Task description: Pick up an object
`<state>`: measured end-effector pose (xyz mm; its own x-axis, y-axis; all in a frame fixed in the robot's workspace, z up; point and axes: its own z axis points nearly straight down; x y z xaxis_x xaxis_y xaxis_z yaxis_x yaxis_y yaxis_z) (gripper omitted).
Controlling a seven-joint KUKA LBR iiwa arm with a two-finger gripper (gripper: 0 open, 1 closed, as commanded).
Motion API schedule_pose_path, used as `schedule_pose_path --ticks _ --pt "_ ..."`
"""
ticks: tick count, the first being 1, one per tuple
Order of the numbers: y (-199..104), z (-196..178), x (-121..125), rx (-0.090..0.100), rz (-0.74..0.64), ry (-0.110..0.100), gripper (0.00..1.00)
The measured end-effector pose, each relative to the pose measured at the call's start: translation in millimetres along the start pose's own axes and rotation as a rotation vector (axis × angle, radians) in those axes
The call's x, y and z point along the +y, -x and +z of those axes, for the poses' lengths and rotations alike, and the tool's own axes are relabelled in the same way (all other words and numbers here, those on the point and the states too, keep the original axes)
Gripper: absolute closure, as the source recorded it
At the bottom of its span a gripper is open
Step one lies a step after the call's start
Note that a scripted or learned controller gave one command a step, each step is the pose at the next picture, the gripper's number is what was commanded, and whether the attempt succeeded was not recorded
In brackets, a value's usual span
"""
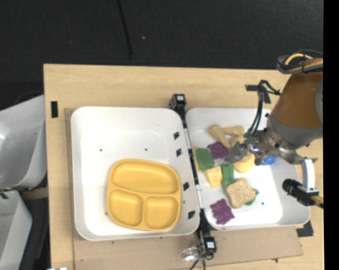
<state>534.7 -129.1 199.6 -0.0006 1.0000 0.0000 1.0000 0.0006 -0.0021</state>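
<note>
Tool [240, 152] hangs over spongy, blocky foam pieces [240, 192]; its grip cannot be told, the arm [297, 108] hiding part of that bin [270, 217].

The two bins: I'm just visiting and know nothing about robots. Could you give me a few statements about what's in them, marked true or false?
1. A yellow tray with three compartments lies in the left bin. True.
2. The yellow tray holds purple pieces. False: its compartments hold nothing, and the purple pieces lie in the right bin.
3. The arm hangs over the right bin. True.
4. The right bin holds a single item. False: it holds a cluster of tan, green, yellow and purple pieces.
5. A tan piece lies near the front of the right bin. True.
</note>
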Motion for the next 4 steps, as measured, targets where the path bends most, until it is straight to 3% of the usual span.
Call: schedule_pose_path --ticks 1,2,3,4 --pt "-30 66 -48 0.003 0.001 -0.008 0.0" --pt "-27 53 -23 -0.001 -0.001 0.003 0.0" --pt "-25 45 -24 0.0 0.006 0.0 1.0" --pt "-106 -62 -43 0.003 -0.01 0.01 1.0"
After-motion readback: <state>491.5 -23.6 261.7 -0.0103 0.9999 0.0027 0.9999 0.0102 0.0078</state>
